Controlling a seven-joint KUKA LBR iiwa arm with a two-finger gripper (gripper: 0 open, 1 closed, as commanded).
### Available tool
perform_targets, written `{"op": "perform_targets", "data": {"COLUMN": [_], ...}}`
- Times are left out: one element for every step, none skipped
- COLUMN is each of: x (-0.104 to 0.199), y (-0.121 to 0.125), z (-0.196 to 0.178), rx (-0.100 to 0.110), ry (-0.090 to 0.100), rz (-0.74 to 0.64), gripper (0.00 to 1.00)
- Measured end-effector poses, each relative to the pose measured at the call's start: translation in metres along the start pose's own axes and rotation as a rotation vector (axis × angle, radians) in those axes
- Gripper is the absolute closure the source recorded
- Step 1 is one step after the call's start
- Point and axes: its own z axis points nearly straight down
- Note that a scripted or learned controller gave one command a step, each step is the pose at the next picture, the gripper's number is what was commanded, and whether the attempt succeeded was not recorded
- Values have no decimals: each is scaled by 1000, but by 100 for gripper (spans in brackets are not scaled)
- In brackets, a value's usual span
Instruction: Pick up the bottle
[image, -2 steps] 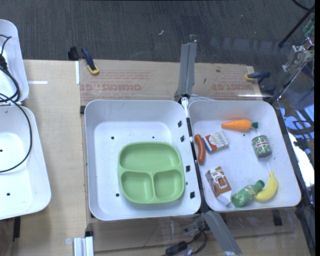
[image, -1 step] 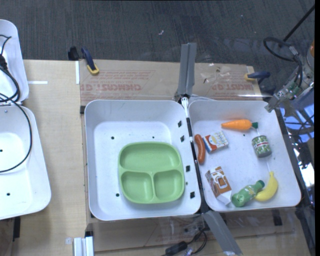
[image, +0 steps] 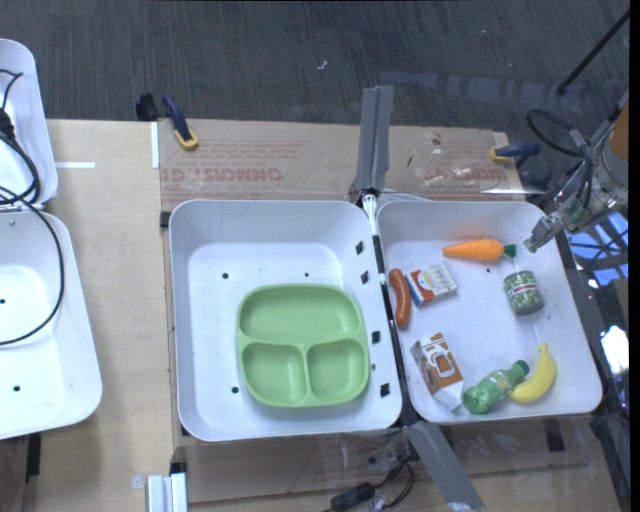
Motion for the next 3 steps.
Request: {"op": "perform_targets", "data": {"x": [-10, 1, 0], "y": [2, -27, 0], "z": [-155, -34, -205], "rx": [-2, 0, -2], "ry": [-3, 0, -2], "rz": [-122, -64, -68], "gripper": [100, 100, 100]}}
